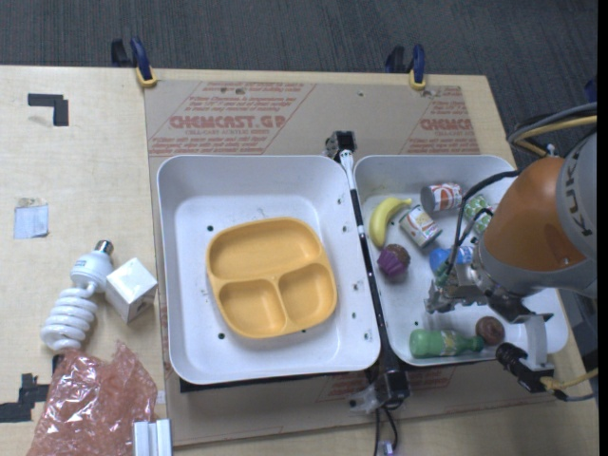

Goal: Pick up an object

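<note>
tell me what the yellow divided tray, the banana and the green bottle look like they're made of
Yellow divided tray: likely moulded plastic, matte, one even colour with rounded compartment walls.
Banana: smooth and evenly yellow with a soft sheen; probably a plastic toy, though real fruit can't be ruled out.
Green bottle: seems to be plastic, slightly glossy, with a paler label band.

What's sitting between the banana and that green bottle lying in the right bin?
In the camera view, a dark purple fruit lies between the banana and the green bottle, with bare white bin floor below it.
</note>
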